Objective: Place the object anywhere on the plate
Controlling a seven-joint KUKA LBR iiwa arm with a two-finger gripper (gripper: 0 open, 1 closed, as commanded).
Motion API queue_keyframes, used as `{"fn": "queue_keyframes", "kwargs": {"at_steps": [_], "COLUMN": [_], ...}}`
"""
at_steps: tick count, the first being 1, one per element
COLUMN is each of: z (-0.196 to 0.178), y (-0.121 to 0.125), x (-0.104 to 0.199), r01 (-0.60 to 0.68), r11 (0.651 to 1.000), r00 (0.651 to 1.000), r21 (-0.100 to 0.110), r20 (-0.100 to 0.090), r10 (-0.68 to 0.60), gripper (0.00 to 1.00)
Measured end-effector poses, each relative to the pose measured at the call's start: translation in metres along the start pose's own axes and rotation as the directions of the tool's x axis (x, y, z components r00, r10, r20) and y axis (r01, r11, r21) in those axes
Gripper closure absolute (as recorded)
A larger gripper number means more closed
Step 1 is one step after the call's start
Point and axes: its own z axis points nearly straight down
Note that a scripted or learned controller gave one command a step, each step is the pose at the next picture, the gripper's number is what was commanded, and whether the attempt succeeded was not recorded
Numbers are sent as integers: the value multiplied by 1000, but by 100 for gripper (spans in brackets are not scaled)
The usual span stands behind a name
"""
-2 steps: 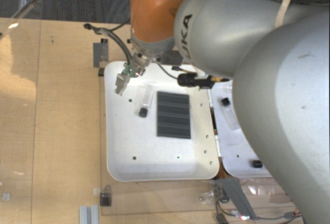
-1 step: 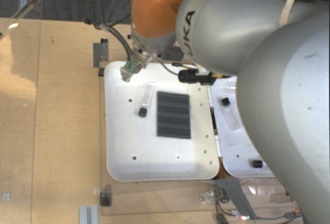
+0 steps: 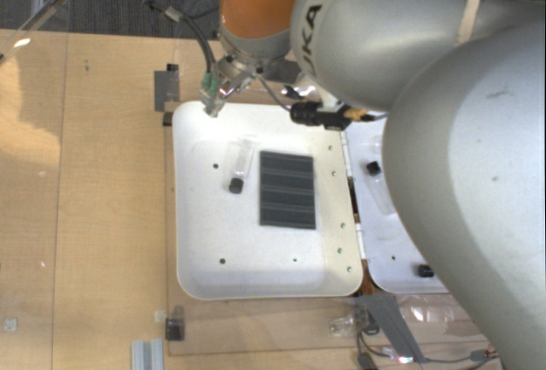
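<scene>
White bin holds one plate, one tube.

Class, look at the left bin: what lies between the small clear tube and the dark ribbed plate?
Nothing: in the camera view, bare white bin floor separates the tube from the plate.

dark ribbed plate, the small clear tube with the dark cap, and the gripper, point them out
dark ribbed plate (image 3: 287, 190): camera view, middle of its ribbed top
small clear tube (image 3: 240, 166): camera view, its clear body
gripper (image 3: 223, 87): camera view, its tip, above the left bin's far edge

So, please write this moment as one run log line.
gripper: over left bin's far-left corner | tube: on bin floor, beside dark plate, not on it
</scene>
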Motion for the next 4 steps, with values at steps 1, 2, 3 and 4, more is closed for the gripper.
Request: {"fn": "queue_keyframes", "kwargs": {"at_steps": [1,2,3,4], "z": [140,150,54,-16], "y": [-16,-61,-10,6], "x": [-12,65,11,-6], "r01": [447,720,860,652], "r11": [895,694,510,758], "r00": [895,694,510,758], "r21": [-2,-6,-2,-3], "r20": [1,8,5,4], "r10": [-447,-720,-860,-652], "gripper": [100,100,100,100]}}
